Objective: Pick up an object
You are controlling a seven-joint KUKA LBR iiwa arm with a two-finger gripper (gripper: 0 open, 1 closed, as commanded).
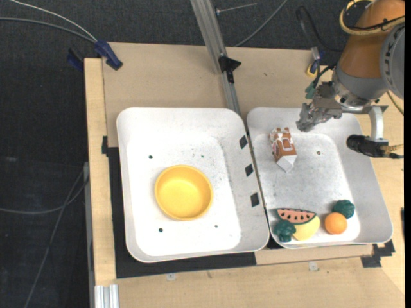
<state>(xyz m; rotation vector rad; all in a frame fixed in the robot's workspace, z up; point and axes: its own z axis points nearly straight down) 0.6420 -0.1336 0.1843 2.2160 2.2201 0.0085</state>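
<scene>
Camera view: robot arm poised over toy-filled bin

Camera view, looking down at a slant on a tan tabletop (160, 69), finds the grey arm (372, 37) with its orange band reaching in from the right, its hand (309, 117) hanging above the far edge of the right bin (359, 172). Whether the fingers are spread or pressed together cannot be told from this angle; nothing is seen between them.

Just below and to the left of the hand, inside the right bin, sits a small brown-and-white toy house (283, 147), apart from the hand. Along the bin's near edge lie four more toys: a watermelon slice (296, 215) touching a yellow banana-like piece (307, 228), with a small dark green piece (284, 230) at their left. To the right rest an orange ball (335, 223) and, just beside it, a dark green vegetable-like piece (344, 207).

The left bin (141, 127) holds a yellow bowl (183, 192), upright, near its middle. Black clips (249, 170) mark the seam where the two white bins meet. A metal pole (209, 24) rises at a slant from behind the bins, and a blue clamp (108, 55) grips the tabletop's far left corner. Thin cables (38, 15) trail across the dark floor (38, 172) beyond.
</scene>
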